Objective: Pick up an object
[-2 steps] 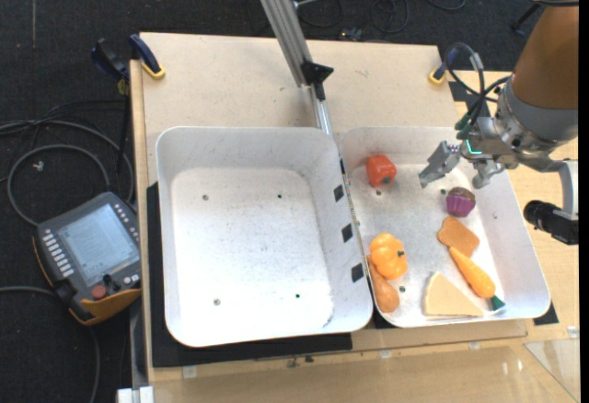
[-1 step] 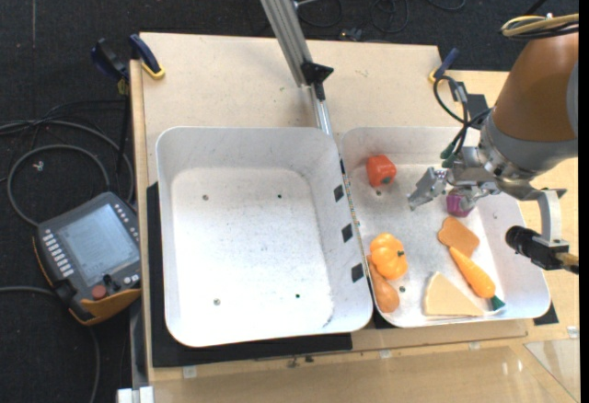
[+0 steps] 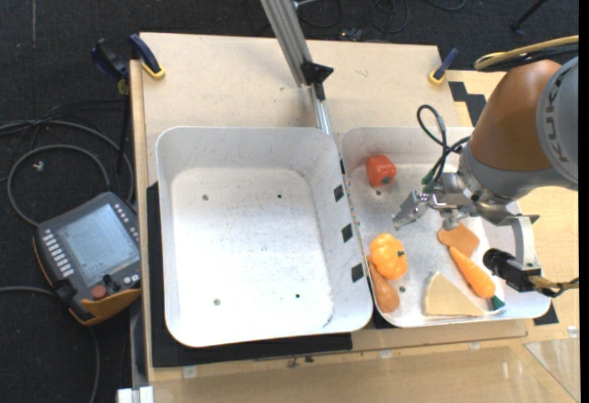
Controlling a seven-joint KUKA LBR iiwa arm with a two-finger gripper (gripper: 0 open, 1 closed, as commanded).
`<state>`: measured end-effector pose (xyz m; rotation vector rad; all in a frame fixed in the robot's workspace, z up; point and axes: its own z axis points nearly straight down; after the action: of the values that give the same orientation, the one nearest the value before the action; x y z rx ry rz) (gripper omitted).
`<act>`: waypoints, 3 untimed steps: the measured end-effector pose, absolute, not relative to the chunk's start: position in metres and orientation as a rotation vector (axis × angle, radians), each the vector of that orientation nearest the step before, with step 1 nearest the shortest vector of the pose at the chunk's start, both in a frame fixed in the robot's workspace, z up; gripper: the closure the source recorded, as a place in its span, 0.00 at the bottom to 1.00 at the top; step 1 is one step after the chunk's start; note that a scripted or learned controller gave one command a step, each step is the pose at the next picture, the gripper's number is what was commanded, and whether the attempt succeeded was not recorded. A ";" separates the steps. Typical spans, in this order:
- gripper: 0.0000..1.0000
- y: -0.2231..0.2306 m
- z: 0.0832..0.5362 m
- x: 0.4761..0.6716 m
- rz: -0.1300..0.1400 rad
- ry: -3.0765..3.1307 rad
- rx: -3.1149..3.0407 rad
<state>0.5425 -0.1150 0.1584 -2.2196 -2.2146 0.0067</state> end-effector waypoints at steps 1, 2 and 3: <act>0.00 -0.112 0.114 0.538 0.004 -2.217 -2.220; 1.00 -0.112 0.126 0.539 0.000 -2.219 -2.223; 1.00 -0.106 0.188 0.543 -0.006 -2.229 -2.221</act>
<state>0.5434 -0.1061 0.1878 -2.2215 -2.2294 -0.0060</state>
